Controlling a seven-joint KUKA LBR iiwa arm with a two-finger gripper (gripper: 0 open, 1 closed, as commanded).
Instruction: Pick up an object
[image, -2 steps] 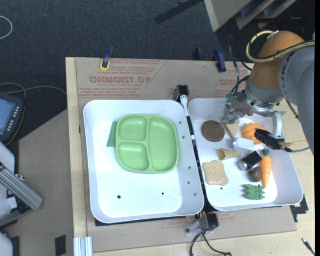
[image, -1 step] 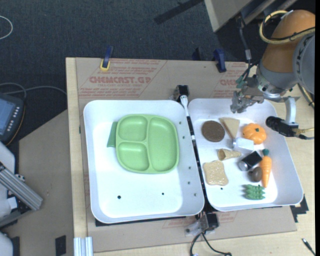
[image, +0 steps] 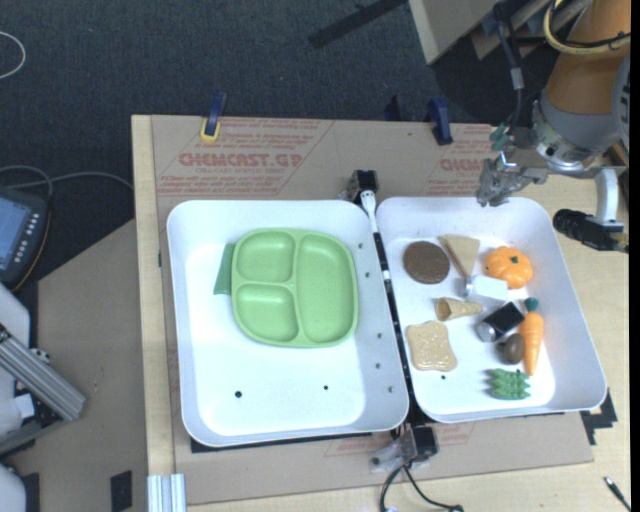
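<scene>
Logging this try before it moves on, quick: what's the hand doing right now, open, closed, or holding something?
Hand: above the back edge of the right bin, nothing visible in it; open or closed cannot be told.

chunky grey robot arm (image: 575, 120) with a fat orange band above the wrist, yellow cable looped up top, small silvery metal two-finger gripper (image: 492, 195)

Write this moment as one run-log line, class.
gripper: above right bin far rim, holding nothing | toy food: untouched in right bin | green divided plate: left bin | pick: not started
</scene>
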